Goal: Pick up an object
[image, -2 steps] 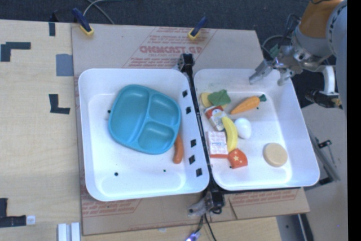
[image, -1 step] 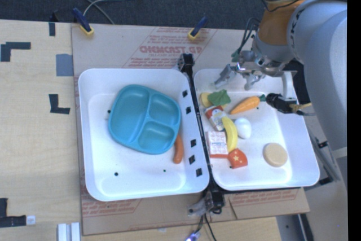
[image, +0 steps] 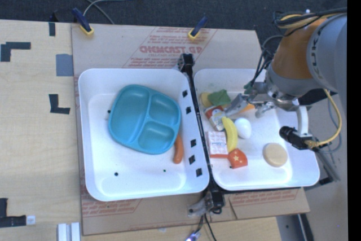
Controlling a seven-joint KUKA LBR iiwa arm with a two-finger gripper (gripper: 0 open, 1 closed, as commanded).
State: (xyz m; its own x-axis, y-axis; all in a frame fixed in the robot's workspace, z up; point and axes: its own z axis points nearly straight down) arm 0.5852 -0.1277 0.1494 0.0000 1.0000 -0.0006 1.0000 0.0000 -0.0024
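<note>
The right bin (image: 293,178) holds several small objects. A yellow banana (image: 230,132) lies beside a white egg (image: 243,127). A green block (image: 219,97) sits at the bin's back left, with a red and white piece (image: 213,113) just below it. A red pepper (image: 237,158), a tan round biscuit (image: 275,154) and a small printed packet (image: 217,143) lie toward the front. My gripper (image: 243,106) hangs just above the banana's top end and the egg, and nothing is visibly held in it.
The left bin (image: 93,121) holds a blue divided plate (image: 144,119), with an orange carrot (image: 178,150) at the plate's right edge. A black divider (image: 194,121) separates the bins. The arm (image: 302,59) crosses the right bin's back right corner.
</note>
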